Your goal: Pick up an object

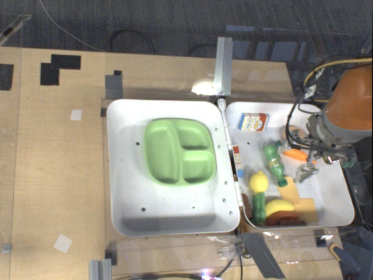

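A green bottle (274, 163) lies tilted in the right bin (344, 203), just above a lemon (259, 182). The gripper (306, 171) hangs right of the bottle, apparently empty; its opening is unclear.

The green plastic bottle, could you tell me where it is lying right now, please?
The green plastic bottle lies in the right white bin, centre, between the round yellow lemon and the orange carrot.

Green tray (178, 151), yellow lemon (259, 182)
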Controlling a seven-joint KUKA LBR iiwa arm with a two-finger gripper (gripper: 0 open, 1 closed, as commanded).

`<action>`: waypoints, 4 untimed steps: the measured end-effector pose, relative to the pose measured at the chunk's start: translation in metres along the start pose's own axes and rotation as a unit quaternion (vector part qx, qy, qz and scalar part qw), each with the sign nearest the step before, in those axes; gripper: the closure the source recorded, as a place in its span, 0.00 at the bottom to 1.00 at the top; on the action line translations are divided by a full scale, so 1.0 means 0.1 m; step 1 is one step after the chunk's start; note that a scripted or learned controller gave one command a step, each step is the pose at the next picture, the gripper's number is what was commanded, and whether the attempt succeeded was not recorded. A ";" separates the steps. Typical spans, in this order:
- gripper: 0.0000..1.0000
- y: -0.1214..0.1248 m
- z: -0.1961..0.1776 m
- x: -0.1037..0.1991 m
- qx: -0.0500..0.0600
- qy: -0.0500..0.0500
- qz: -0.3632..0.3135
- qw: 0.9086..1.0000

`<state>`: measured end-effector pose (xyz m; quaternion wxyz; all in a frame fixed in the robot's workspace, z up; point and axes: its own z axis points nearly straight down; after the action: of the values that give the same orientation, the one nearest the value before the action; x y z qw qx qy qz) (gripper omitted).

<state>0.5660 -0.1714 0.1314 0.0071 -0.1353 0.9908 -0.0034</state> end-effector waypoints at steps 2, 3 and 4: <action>0.00 -0.12 0.30 -0.64 -0.003 -0.001 -0.351 0.936; 0.00 0.03 0.42 -0.37 -0.002 -0.001 -0.345 0.938; 0.00 0.42 0.43 -0.75 -0.003 -0.002 -0.310 0.951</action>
<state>0.6281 -0.1111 0.0889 0.0069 -0.4361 0.8999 -0.0017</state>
